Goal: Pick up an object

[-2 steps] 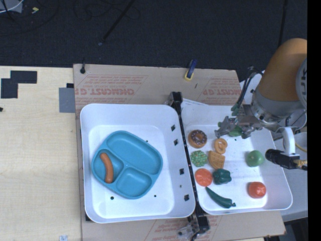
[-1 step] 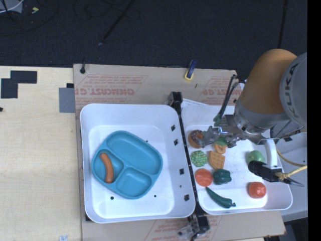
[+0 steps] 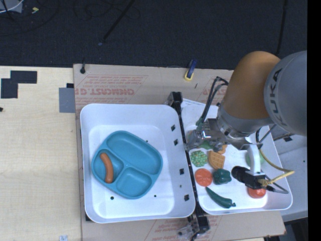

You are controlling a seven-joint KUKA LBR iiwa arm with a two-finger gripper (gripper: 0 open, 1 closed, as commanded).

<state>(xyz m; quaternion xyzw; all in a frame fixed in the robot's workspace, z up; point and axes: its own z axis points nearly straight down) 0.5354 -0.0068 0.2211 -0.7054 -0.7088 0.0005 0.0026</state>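
My gripper (image 3: 209, 143) hangs low over the upper left part of the right bin (image 3: 283, 197), under the grey and orange arm. Just below it lie a green round toy food (image 3: 199, 158) and an orange waffle-like piece (image 3: 217, 160), which sits partly under the gripper. Further toward the front are a red tomato (image 3: 203, 177), a dark green pepper (image 3: 221, 175) and a long green chili (image 3: 219, 198). A red piece (image 3: 257, 193) rests at the right.
The left bin (image 3: 95, 119) holds a blue divided plate (image 3: 143, 157) with an orange sausage (image 3: 107, 167) in its left compartment. A black divider (image 3: 183, 149) runs between the bins. A pale green-white piece (image 3: 254, 158) lies right of the waffle.
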